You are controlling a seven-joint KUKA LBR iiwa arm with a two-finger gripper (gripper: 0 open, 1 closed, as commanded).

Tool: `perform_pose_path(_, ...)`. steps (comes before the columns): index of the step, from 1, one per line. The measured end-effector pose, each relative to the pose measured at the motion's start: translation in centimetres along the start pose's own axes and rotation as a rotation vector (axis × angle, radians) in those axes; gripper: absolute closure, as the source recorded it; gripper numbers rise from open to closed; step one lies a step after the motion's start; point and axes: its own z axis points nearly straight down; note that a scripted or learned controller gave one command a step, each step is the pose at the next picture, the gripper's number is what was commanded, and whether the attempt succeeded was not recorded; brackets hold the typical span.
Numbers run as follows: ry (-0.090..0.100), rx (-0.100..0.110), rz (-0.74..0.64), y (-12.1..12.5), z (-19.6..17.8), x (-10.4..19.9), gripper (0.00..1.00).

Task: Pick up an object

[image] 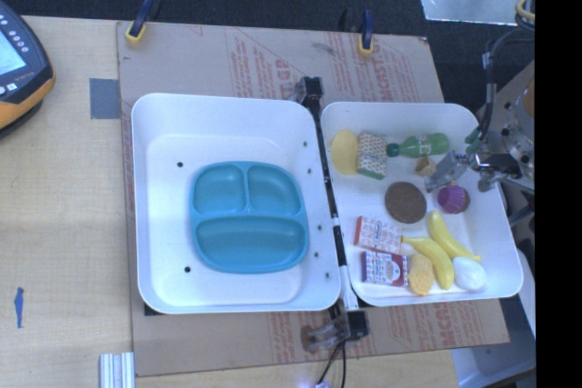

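The right bin holds several small items: a green bottle, a yellow rounded piece, a checkered packet, a brown disc, a purple ball, two bananas, a white egg and two red packets. My gripper hangs over the right part of this bin, just above the purple ball and right of the bottle's cap. Its fingers stand open with nothing between them.
The left bin carries a blue divided plate. A black clip sits where the two bins meet at the back. A yellow-grey pendant lies at the bench's far left.
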Motion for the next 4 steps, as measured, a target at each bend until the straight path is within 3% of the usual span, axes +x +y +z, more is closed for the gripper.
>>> perform_pose_path(1,-0.003,-0.001,-0.004,3.9,16.1,1.6,0.0)
perform_pose_path(2,-0.002,-0.008,-0.004,8.9,15.3,3.5,0.0)
perform_pose_path(3,0.0,0.004,0.002,3.6,15.6,1.2,0.0)
perform_pose_path(4,-0.001,-0.009,-0.004,13.8,15.4,4.3,0.0)
